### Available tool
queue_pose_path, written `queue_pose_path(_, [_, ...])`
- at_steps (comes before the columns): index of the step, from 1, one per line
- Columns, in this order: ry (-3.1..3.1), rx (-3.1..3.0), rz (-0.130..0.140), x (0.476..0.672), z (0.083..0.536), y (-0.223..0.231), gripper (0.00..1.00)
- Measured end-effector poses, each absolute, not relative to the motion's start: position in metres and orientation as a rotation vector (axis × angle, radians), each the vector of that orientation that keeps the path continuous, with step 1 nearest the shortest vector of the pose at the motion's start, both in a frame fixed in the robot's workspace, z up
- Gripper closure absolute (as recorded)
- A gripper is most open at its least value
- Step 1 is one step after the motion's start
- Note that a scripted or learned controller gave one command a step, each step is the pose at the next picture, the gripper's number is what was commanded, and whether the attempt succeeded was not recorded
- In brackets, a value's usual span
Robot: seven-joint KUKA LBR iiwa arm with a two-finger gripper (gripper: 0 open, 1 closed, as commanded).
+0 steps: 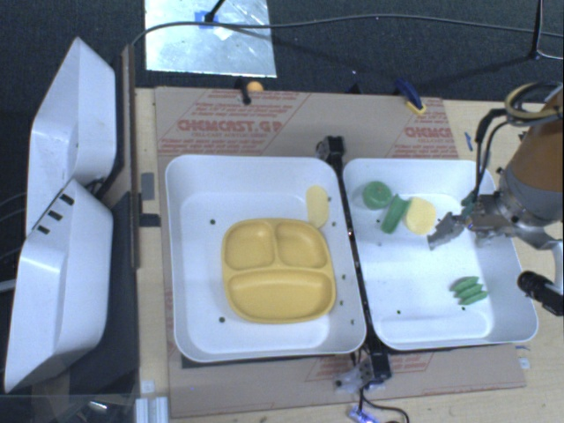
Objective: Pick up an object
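Observation:
The right bin (423, 324) holds a round green piece (376, 194), a long green piece (394, 214), a pale yellow piece (420, 215) and a green pea pod (469, 290). My gripper (443, 231) hangs over the right bin, just right of the yellow piece, with nothing seen between its fingers. The arm comes in from the right edge.
The left bin (198, 324) holds a yellow divided plate (278, 269) and a pale yellow piece (317, 204) near its right wall. White boxes stand at the far left. Cables loop near the arm at the upper right.

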State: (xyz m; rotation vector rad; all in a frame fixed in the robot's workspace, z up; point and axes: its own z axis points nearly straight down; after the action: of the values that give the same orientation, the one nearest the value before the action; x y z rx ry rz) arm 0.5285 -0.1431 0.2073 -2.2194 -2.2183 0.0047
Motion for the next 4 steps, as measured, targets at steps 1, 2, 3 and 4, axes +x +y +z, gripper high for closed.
queue_pose_path(1, [-2.222, -2.222, -0.001, 0.53, 0.21, -0.143, 0.0])
queue_pose_path(2, [-2.221, -2.22, 0.001, 0.529, 0.168, -0.138, 0.0])
queue_pose_path(3, [-2.219, -2.219, 0.003, 0.528, 0.106, -0.135, 0.0])
queue_pose_path(4, [-2.221, -2.221, 0.0, 0.528, 0.083, -0.135, 0.0])
